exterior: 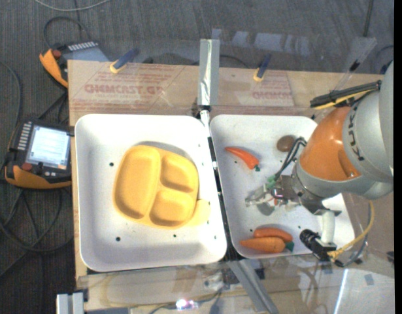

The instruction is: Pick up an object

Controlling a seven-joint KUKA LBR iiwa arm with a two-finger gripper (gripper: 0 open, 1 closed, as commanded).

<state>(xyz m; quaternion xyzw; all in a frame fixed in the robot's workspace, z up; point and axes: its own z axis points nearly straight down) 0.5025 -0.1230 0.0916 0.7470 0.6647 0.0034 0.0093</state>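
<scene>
the claw (261, 198), state unclear, hovers mid-right over the right bin (221, 175); the small carrot (243, 156) looks light, stiff, smooth, best pinched mid-body.

Three toy vegetables and a brown piece are contained in the right bin (227, 175). An orange chilli (242, 156) is laid slantwise near its left wall. Two carrots (269, 239) are laid together at the front wall. A brown round object (285, 143) is positioned towards the back.
</scene>
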